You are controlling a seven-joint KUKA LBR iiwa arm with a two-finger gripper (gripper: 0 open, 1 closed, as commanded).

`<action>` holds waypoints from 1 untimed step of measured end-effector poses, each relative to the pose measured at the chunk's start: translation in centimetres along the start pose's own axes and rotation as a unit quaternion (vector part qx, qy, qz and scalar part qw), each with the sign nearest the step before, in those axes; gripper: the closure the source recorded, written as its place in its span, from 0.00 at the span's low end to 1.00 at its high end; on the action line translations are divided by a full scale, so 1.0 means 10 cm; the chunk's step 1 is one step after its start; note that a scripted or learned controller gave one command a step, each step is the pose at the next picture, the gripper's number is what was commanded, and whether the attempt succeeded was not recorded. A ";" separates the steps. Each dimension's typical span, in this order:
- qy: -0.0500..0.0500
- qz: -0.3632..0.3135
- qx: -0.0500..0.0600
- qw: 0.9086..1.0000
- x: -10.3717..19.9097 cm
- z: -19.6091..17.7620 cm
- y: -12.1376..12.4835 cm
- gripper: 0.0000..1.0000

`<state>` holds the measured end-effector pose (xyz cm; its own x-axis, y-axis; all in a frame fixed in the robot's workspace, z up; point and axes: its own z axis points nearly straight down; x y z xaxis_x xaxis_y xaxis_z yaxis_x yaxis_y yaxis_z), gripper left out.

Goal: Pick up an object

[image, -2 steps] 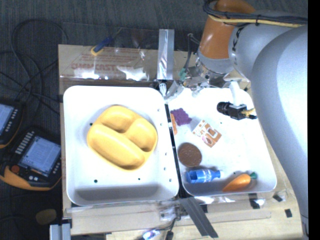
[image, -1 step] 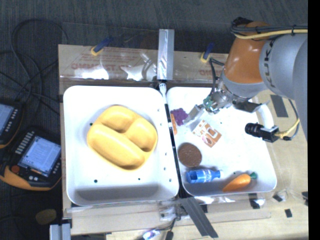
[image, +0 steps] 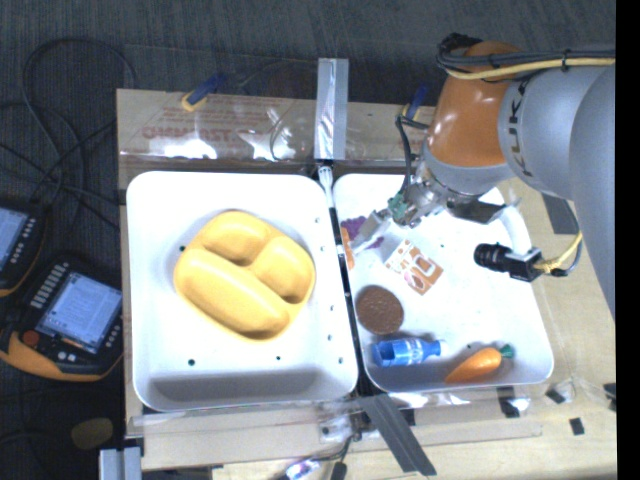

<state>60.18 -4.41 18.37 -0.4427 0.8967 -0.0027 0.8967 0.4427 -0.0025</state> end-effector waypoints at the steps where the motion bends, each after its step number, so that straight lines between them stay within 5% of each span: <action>1: 0.000 -0.113 -0.001 0.994 -0.63 0.44 -0.14 0.00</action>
